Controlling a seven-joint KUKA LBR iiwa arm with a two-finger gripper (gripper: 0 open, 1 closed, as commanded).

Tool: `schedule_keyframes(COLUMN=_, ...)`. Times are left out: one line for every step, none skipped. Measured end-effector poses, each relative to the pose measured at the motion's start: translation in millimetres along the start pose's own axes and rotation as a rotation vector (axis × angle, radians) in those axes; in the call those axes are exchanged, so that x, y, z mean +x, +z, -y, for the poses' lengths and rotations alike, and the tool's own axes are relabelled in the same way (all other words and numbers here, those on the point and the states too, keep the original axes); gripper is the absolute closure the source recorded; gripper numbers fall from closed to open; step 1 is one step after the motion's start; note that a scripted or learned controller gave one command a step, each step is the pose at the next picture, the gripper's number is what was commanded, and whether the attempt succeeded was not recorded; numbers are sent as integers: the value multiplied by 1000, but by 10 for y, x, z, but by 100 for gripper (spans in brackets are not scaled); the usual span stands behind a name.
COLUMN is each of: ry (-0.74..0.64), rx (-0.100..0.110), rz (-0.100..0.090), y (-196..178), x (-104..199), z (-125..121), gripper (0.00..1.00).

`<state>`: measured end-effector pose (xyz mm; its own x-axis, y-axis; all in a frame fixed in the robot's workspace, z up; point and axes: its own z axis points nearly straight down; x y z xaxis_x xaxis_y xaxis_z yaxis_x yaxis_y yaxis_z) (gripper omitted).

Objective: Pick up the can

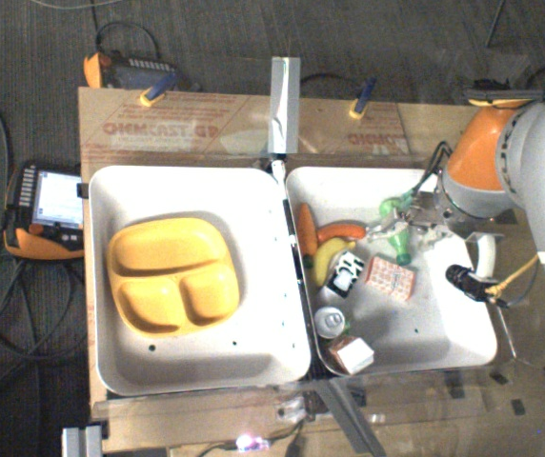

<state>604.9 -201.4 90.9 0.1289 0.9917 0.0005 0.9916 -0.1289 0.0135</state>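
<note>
The can (331, 322) stands upright near the front left of the right bin (463, 336), its silver top facing up. My gripper (398, 223) hangs over the back middle of that bin, above a green bottle (403, 246). It is well behind and to the right of the can and does not touch it. The grey arm with its orange band (477, 160) reaches in from the right.
Around the can lie a white and brown box (353, 355), a black and white object (347, 272), a banana (327, 258), a carrot (306, 228) and a pink box (389, 278). The left bin (120, 350) holds a yellow compartment tray (174, 274).
</note>
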Motion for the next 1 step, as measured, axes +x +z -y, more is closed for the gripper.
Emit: schedule_keyframes(ry=220, rx=0, rz=2, y=-3, x=653, z=647, gripper=0)
